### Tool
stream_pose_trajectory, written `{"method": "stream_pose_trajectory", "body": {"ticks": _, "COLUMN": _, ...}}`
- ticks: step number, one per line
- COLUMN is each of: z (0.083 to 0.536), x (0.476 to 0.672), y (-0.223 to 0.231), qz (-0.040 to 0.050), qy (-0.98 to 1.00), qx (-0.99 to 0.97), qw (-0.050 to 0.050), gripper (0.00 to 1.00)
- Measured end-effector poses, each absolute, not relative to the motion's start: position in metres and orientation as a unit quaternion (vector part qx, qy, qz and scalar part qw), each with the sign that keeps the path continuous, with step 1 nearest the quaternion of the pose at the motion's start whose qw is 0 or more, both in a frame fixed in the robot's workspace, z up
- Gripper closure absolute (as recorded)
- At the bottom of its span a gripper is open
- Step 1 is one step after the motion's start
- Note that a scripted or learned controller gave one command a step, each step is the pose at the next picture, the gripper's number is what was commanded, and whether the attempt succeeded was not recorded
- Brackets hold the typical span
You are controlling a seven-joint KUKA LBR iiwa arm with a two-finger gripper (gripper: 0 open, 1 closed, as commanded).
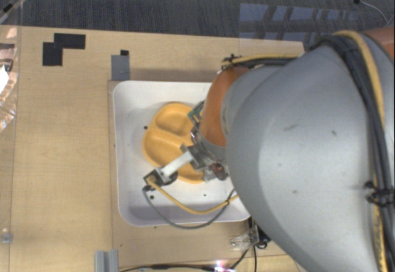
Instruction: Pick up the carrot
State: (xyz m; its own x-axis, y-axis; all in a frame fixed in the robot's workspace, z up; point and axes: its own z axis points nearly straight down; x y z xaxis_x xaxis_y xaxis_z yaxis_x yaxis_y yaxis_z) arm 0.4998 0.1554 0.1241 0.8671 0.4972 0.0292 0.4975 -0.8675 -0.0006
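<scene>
A yellow-orange lobed thing (163, 135), smooth and rounded, lies in the middle of the left white bin (126, 160). My gripper (203, 163) hangs low over its right edge, at the end of the orange-banded wrist (213, 110). The wrist and the big grey arm (296, 153) cover the gripper's tips and the right part of this bin. I cannot make out anything between the fingers. The arm also hides whatever lies further right.
The bin's left and front floor (133, 200) is bare white. A black L-shaped mark (62, 47) and a grey bracket (121, 67) sit on the wooden bench behind the bin. Another grey bracket (106, 259) stands at the front edge.
</scene>
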Motion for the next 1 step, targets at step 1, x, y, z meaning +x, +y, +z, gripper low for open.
{"method": "stream_pose_trajectory", "body": {"ticks": 1, "z": 0.1225, "x": 0.4904, "y": 0.2345, "qz": -0.0062, "qy": -0.16, "qx": -0.987, "qw": 0.001, "gripper": 1.0}}
